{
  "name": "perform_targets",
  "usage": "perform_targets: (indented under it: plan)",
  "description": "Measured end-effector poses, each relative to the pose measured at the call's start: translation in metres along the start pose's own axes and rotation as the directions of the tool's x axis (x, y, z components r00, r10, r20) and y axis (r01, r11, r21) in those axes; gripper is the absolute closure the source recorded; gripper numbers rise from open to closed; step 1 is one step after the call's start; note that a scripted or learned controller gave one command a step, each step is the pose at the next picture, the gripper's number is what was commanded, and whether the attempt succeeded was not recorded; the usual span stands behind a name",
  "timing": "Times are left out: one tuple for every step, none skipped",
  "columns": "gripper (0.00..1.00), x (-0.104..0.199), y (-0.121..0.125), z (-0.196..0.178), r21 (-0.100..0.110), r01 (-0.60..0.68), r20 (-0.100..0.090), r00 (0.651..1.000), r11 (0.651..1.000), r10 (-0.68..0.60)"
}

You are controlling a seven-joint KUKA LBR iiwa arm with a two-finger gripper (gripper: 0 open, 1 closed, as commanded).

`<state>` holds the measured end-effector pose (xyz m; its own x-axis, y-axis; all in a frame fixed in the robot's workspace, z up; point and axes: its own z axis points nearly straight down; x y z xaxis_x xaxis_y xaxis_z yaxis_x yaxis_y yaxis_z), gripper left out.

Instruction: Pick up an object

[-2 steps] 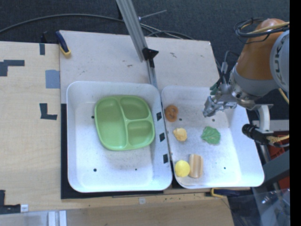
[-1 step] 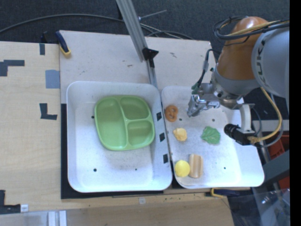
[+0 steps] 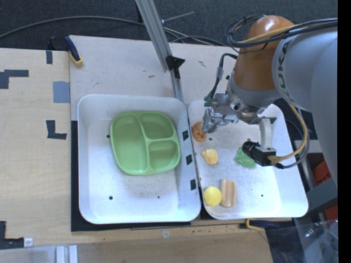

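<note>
1. Camera view: the left bin [image 3: 88, 147] held a green divided plate [image 3: 145, 142].
2. The jaws of the gripper [image 3: 208, 126] hung just above an orange round object [image 3: 199, 133] in the right bin [image 3: 285, 196]; whether they stood apart or together could not be told.
3. Nothing appeared lifted; the pick remained undone.

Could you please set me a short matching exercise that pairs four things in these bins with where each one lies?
Things:
1. green divided plate
2. yellow ball
3. green crumpled piece
4. orange round piece

Places:
A. right bin, near its front edge, beside a tan cylinder
B. right bin, by its left wall, just below the gripper
C. middle of the left bin
D. right bin, next to the arm's black fitting

Pairs: 1-C, 2-A, 3-D, 4-B
</note>
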<state>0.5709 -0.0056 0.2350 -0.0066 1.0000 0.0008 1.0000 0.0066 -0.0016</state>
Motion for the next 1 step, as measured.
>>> perform_targets:
  plan:
    - [1.0,0.0592,0.0024,0.0072,0.0,0.001,0.0,1.0,1.0,-0.001]
